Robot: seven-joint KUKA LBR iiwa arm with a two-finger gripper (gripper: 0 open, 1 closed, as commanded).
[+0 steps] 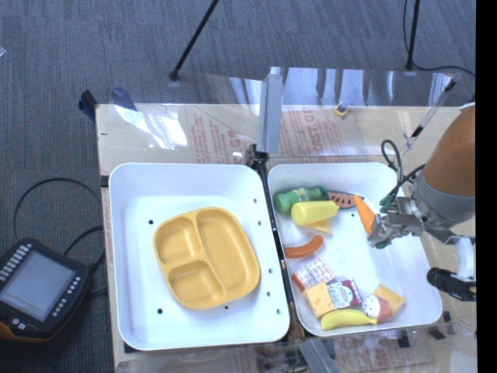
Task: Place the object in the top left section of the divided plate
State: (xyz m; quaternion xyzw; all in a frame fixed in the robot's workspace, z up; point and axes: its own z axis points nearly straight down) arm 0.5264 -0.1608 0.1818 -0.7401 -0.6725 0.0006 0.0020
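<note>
The yellow divided plate [252, 274] lies in the left bin [132, 200], its three sections bare; the top left section is the small one nearest the bin's left wall. My gripper [380, 238] hangs low over the right side of the right bin [404, 266], just right of an orange carrot [363, 214] and apart from it. Nothing shows in its grasp from this angle. Toy foods lie scattered across the right bin.
In the right bin lie a green vegetable [293, 199], a yellow piece [314, 212], a watermelon slice [342, 198], a sausage [303, 246], a red-white packet [313, 273], a cheese block [318, 298], a banana [345, 319] and an orange wedge [390, 300]. A teach pendant [35, 286] lies on the floor, left.
</note>
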